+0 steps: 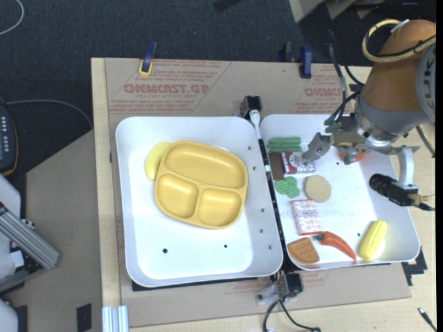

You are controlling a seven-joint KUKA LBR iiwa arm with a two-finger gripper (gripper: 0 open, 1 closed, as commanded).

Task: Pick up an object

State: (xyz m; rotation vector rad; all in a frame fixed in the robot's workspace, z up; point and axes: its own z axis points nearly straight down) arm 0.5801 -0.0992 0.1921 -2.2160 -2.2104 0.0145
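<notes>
Gripper (pixel 309 156) is hanging low over the right bin (pixel 398 206), its fingers standing apart with nothing between them, tips just above a brown packet (pixel 279 164). Green piece (pixel 284 144), tan disc (pixel 318 188), chili (pixel 337 243) and corn (pixel 373 238) are lying loose nearby.

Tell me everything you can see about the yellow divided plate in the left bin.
The yellow divided plate is a rounded, glossy tray that looks like plastic, moulded with three compartments: one long one across the far side and two smaller ones nearer the camera. It lies flat and right side up in the left bin, turned slightly askew, and holds nothing. A small pale yellow object peeks out from under its far left edge.
</notes>
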